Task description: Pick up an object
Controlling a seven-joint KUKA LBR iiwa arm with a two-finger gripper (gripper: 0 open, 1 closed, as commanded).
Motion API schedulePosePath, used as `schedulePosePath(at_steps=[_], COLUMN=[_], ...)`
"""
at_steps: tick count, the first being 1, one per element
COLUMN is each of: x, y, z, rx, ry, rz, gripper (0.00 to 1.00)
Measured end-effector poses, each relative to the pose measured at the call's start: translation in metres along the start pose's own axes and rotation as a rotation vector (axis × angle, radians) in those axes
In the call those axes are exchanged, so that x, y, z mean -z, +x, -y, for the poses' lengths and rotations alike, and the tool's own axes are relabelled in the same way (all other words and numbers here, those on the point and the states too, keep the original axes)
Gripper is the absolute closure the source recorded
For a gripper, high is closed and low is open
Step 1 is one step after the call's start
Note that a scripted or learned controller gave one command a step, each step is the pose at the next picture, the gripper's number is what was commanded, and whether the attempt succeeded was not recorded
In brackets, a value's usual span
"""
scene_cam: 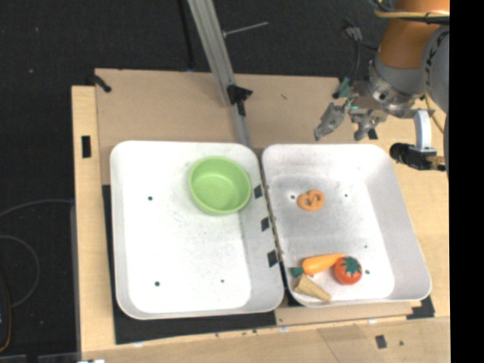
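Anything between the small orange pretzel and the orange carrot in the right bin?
No; the camera view shows bare white bin floor between the pretzel and the carrot.

- Left bin holds a bowl near its far right corner.
- Right bin holds a pretzel toward its middle.
- Along its near edge: carrot, tomato just right of it, wedge in front.
- Gripper hangs behind the right bin.

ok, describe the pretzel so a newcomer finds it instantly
Go to the right-hand white bin, the one nearer the arm. The pretzel lies alone in its upper middle: small, orange-brown, knotted with holes. The carrot, tomato and tan wedge cluster at the bottom edge.
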State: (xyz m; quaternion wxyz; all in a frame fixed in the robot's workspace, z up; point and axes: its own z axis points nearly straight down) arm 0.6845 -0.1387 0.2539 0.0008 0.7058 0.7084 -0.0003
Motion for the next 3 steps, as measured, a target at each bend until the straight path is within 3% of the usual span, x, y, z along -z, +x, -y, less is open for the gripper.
schedulePosePath(at_steps=[1, 3], x=[0.0, -0.086], y=[-0.001, -0.008], z=[0.0, -0.002], rx=[0.0, -0.004], ry=[0.0, 0.003], rz=[0.001, 0.001], gripper=[0.0, 0.0])
